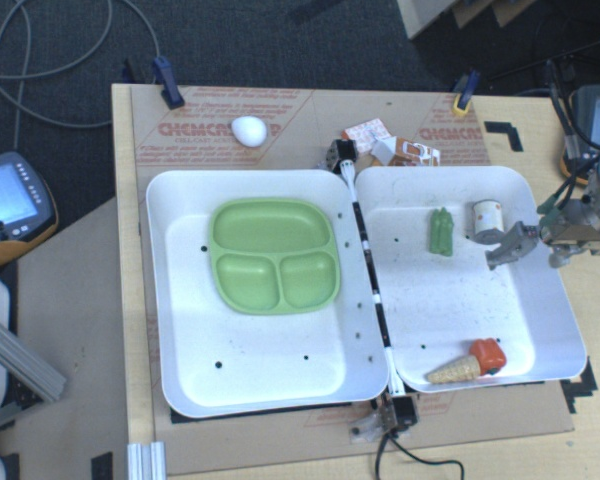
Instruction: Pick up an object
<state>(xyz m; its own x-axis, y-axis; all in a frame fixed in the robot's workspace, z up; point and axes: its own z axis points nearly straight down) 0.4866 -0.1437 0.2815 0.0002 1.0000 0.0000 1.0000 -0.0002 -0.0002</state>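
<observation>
The right bin (420, 298) holds a small green object (440, 231), a white cylinder (487, 214) and a tan cone with a red top (468, 362) near its front edge. My gripper (533, 248) hovers at the right bin's right side, just right of and below the white cylinder. Its two grey fingers stand apart with nothing between them. The left fingertip (502, 252) is close to the cylinder but apart from it.
A green divided plate (275, 253) lies in the left bin (180, 348). Behind the bins, on the cardboard, sit a white egg (248, 130) and some small packets (392, 146). Blue clamps (166, 80) hold the board's back edge.
</observation>
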